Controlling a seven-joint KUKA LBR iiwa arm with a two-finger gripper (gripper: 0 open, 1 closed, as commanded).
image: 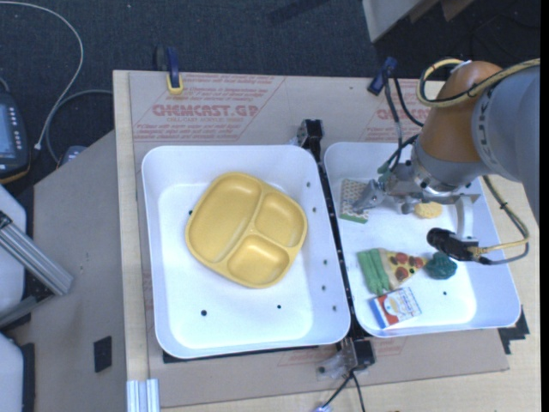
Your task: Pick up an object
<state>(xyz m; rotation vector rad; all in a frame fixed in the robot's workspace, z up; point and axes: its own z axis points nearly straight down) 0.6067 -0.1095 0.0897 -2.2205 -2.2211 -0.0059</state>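
My gripper [386,194] hangs low over the far part of the right bin [493,312], below the grey arm with its orange band [455,114]. Just to its left a speckled card [352,199] lies against the bin's left wall. A small yellow piece [428,210] lies right of the gripper, partly hidden by the wrist. Nearer the front lie a green block [372,269], a pizza-slice toy [402,266], a dark green lump [442,266] and a red, white and blue packet [396,305].
The left bin [163,230] holds a yellow divided plate [247,228]. A black divider with clamps [310,132] runs between the bins. Cables [480,249] trail from the wrist over the right bin. The bench board [129,144] surrounds both bins.
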